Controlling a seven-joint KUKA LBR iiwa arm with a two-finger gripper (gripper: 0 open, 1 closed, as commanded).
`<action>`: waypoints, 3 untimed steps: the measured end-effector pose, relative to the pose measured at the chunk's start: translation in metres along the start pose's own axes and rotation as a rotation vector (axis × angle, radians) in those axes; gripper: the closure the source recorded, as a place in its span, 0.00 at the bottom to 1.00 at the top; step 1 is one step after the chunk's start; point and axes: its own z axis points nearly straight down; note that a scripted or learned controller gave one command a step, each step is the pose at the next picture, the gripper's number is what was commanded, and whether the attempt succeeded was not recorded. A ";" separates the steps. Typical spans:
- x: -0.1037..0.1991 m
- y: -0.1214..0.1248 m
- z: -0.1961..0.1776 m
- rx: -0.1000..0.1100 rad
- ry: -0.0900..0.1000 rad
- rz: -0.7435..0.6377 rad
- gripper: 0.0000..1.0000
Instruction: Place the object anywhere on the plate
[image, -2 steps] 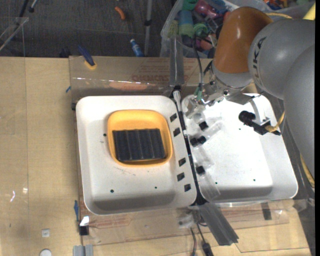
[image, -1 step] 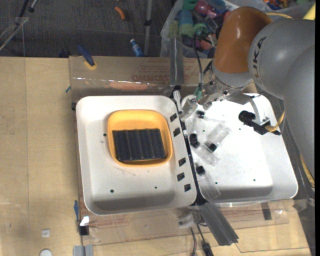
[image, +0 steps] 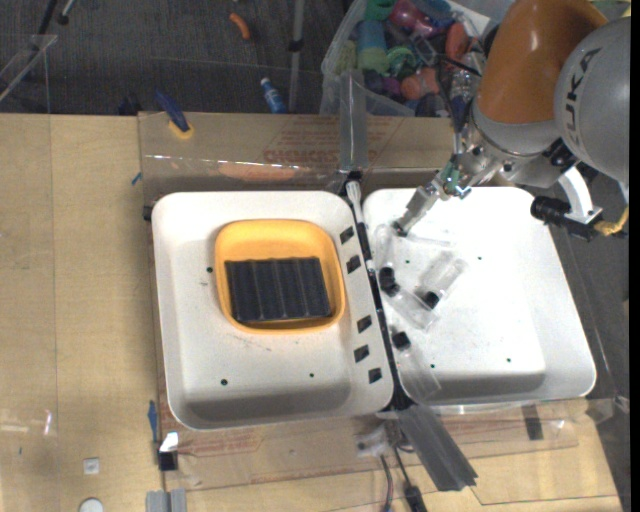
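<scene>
Grey arm (image: 560, 90) slanting down, claw (image: 403, 226) low in right bin (image: 500, 300)

Bright, even overhead light; the white bins (image: 500, 330) glare slightly, shadows are soft, and the picture is mildly grainy.

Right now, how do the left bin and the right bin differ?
The left bin holds a yellow plate with a black ribbed object lying on it; the right bin holds small clear pieces with black ends lying loose on its floor. The gripper reaches into the right bin near its far-left corner, not the left bin. Both are shallow, white, and rounded at the corners.
</scene>
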 end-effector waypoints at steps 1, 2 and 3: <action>-0.052 -0.035 -0.026 -0.001 -0.001 -0.161 0.00; -0.120 -0.088 -0.048 -0.002 -0.003 -0.455 0.00; -0.121 -0.088 -0.060 -0.009 -0.010 -0.452 1.00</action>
